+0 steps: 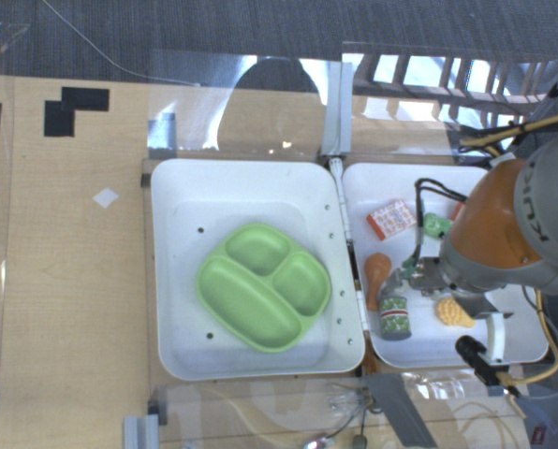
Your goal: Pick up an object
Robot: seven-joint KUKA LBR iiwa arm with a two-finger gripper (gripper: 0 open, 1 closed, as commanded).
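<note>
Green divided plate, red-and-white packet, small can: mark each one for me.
green divided plate (263, 288): camera view, left bin, on the long compartment's floor.
red-and-white packet (392, 219): camera view, right bin, middle of its printed face.
small can (394, 314): camera view, right bin, on its side wall.

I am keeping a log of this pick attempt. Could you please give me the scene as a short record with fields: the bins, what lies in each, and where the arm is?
left bin: holds a green divided plate
right bin: holds a red-and-white packet, a small green item, a brown item, a can and a yellow item
arm: over the right bin, reaching in from the right
pincer: low, at the top of the can; grip cannot be judged
plate state: flat, three compartments, nothing in them
</note>
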